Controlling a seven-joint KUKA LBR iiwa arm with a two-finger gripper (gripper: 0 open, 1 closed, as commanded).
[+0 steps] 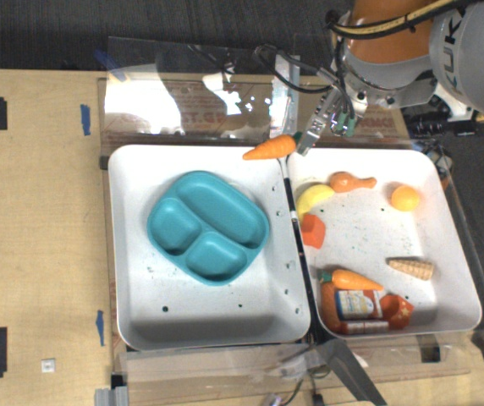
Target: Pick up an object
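Holding: gripper (304,142) pinches a carrot (270,149) by its thick end, fingers closed on it.
Carrot: lifted, lying level over the far rim between the bins.
Left bin (132,311): teal tray (208,226).

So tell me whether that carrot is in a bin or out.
Out: the carrot hangs at the gripper tip, above the bins' far rim.

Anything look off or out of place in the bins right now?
Yes: a carrot is up at the back rim where the two bins meet, at the tip of the gripper, rather than lying in a bin. The teal divided tray sits askew in the left bin.
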